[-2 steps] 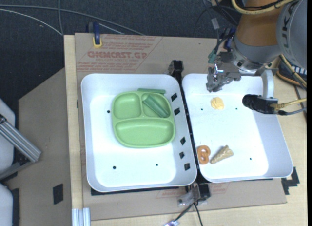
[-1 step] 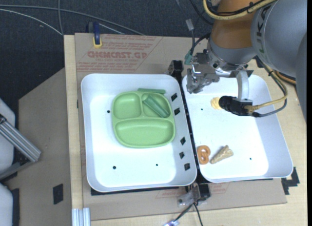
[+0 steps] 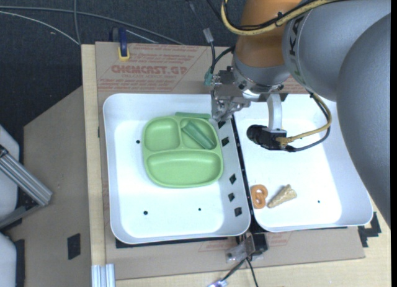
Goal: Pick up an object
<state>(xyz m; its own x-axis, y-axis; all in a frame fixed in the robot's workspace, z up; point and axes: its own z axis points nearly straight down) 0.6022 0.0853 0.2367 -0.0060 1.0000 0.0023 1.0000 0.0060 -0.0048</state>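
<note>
A light green divided plate [image 3: 180, 152] lies in the left bin [image 3: 124, 186]. A darker green oblong piece [image 3: 200, 133] rests in the plate's upper right compartment. My gripper [image 3: 219, 113] hangs over the left bin's back right corner, just above and right of that piece, close to the plate's rim. I see nothing held in it. In the right bin [image 3: 329, 174] an orange ring-shaped piece [image 3: 258, 196] and a tan cone-shaped piece [image 3: 280, 196] lie side by side near the front left.
A black part on a yellow cable [image 3: 267, 137] hangs from the arm over the right bin's left side. The ridge between the bins [image 3: 234, 174] runs right below the gripper. Cardboard [image 3: 155, 66] lies behind the bins.
</note>
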